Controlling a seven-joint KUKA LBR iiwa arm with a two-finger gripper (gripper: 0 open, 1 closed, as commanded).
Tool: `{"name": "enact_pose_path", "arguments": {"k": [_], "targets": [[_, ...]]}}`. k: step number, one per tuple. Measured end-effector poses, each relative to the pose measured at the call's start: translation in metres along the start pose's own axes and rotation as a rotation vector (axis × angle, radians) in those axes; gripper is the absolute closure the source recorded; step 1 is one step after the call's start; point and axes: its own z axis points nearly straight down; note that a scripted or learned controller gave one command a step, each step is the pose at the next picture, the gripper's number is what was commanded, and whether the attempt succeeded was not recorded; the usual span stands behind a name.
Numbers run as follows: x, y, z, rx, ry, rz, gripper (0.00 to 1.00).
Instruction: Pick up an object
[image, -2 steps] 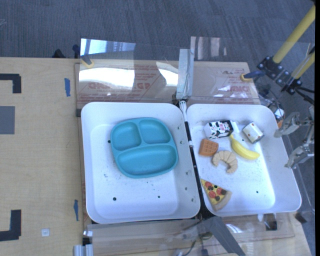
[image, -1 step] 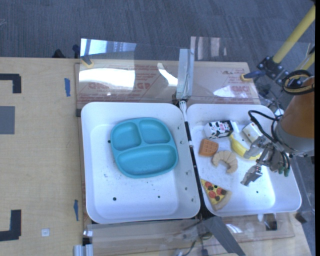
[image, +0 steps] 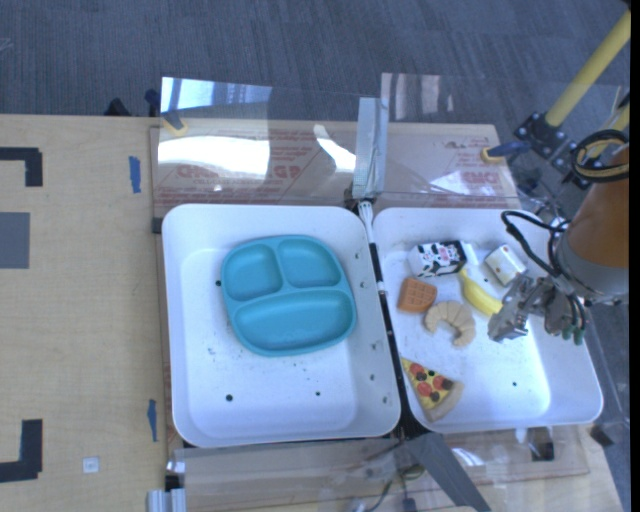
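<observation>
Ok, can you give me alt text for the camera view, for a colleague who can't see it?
The gripper hangs low over the right bin, next to a banana, croissant, waffle, pizza slice, a black-and-white toy and a small pale block. The left bin holds a blue divided plate.

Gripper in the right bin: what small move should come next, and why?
Probably ease the gripper a little toward the left bin and down over the croissant. It sits over bare floor of the right bin, just right of the croissant and the banana, with nothing seen in it, so the croissant looks like the nearest free object.
</observation>
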Motion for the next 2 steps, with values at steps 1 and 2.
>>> {"name": "enact_pose_path", "arguments": {"k": [1,2], "targets": [[0.007,0.039,0.067,0.002,0.009,0.518,1.00],[0.041,0.090,-0.026,-0.001,0.004,0.908,1.00]]}}
